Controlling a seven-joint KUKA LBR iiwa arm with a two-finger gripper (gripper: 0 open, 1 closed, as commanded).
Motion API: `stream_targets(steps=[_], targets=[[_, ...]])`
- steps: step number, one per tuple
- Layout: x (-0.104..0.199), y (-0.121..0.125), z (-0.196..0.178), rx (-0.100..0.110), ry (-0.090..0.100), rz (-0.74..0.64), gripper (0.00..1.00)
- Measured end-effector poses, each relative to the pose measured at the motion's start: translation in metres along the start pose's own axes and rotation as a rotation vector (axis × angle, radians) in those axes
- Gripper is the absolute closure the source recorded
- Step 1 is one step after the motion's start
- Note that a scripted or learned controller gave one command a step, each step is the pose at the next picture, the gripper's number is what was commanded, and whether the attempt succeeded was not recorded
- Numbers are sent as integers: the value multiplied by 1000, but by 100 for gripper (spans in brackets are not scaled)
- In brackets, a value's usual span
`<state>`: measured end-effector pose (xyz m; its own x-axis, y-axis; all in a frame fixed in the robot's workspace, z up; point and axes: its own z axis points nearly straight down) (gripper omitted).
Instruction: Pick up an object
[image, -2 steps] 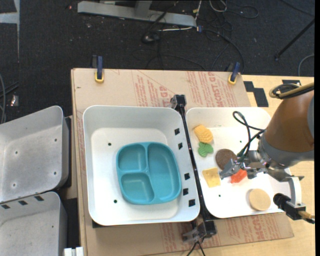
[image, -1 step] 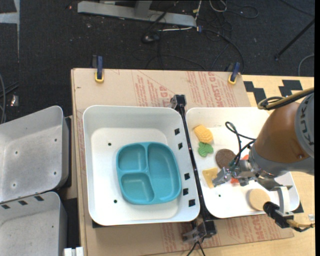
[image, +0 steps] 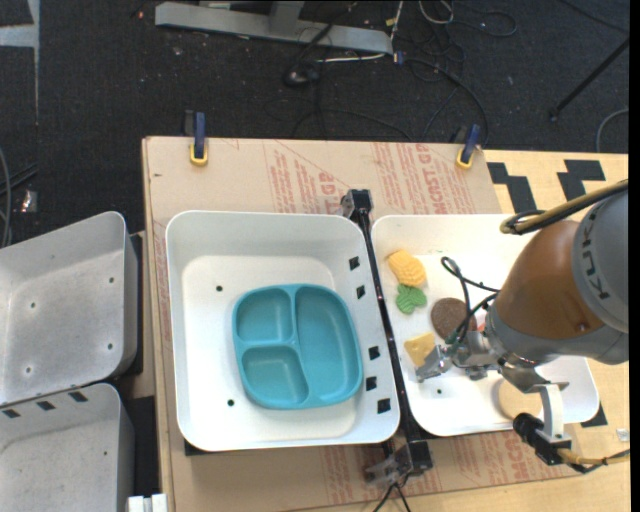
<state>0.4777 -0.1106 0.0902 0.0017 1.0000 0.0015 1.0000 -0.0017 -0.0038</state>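
Red mirrored print on the cardboard sheet (image: 300, 175) at upper centre cannot be read; the arm (image: 590, 270) at the right edge bears partial letters "KU".

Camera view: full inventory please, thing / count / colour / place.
Bins: 2, white, side by side on the bench.
Divided tray: 1, teal, three compartments, in the left bin.
Ridged toy food: 1, yellow-orange, right bin, upper left.
Leafy toy food: 1, green, just below the yellow-orange piece.
Round piece: 1, brown, right bin centre, beside the arm.
Wedge piece: 1, yellow, right bin, left edge, next to the gripper.
Clamps: 2, yellow and blue, at the board's far edge.
Arm: 1, grey with orange band, over the right bin.
Gripper: 1, metallic, low in the right bin; jaws state unclear.
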Motion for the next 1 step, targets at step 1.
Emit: stream_targets(steps=[1], targets=[[0, 1, -12, -3, 0, 1, 100]])
